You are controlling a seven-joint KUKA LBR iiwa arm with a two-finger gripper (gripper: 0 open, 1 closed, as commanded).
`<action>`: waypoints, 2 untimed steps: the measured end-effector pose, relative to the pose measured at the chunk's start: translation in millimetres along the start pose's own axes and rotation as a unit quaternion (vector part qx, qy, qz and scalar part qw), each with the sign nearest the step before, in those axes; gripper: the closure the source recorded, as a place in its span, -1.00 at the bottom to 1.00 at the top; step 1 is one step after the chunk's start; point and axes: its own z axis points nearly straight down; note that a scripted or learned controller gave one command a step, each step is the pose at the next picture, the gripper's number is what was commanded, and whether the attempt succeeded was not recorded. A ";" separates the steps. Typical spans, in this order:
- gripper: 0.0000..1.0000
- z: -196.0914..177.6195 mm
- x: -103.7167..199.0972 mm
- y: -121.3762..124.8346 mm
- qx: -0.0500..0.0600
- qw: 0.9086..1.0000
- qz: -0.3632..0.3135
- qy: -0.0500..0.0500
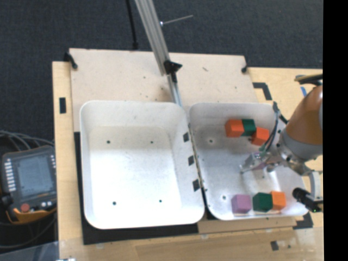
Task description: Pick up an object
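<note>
near row: three blocks along the near wall of my right bin (pixel 217 113). purple block (pixel 241 203) on the left, dark green block (pixel 262 202) in the middle, orange block (pixel 278 200) on the right. They sit side by side, touching or close to it.
black part: a dark fitting (pixel 305 198) pokes in just right of that row, over the bin's near right corner.
tool: my tool (pixel 260 164) hangs over the middle of the right bin, between the near row and the far cluster, closer to the right wall. Cannot tell its state, the metal parts blur together. Nothing visibly in it.
arm: my wrist (pixel 307 125) comes in from the right edge, orange band above, grey below, cable running down toward the tool.
left bin: left bin (pixel 136 162) sits beside the right one, walls touching along the middle seam. White floor with a few dark dots.
far cluster: orange cube (pixel 234 128), green cube (pixel 249 126) touching its right side, and a second orange piece (pixel 260 136) just right and a bit nearer, close to the tool's upper side. All in the far half of the right bin.
table: light wood table (pixel 62 145) under a pale board (pixel 125 78) behind the bins.
pole: aluminium strut (pixel 152 31) slants up from the far edge where the bins meet.
pendant: control pendant (pixel 30 181) off the table's left side, on dark carpet.
</note>
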 end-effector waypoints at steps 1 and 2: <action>1.00 -11.3 -1.1 1.2 -0.002 1.000 0.003 0.000; 1.00 -58.9 4.7 6.9 0.000 1.000 -0.004 0.002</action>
